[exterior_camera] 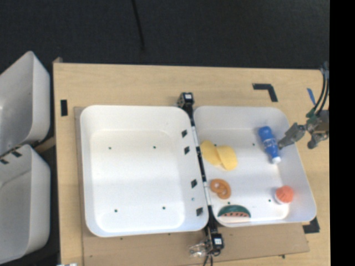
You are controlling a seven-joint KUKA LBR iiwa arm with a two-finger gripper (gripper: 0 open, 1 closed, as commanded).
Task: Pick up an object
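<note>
As it reaches over right bin [302, 173] rim | fingers [304, 136] apart | beside blue bottle [268, 143]

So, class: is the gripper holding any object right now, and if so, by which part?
Nothing is held. The gripper sits at the right bin's right edge, beside the blue bottle, with nothing between its open jaws.

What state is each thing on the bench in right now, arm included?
Blue bottle: lying on its side in the right bin, near its right wall.
Yellow object: resting flat beside the divider.
Pretzel: flat.
Watermelon slice: flat, at the near rim.
Orange ball: resting in the near right corner.
Gripper: over the right rim, holding nothing visible.
</note>
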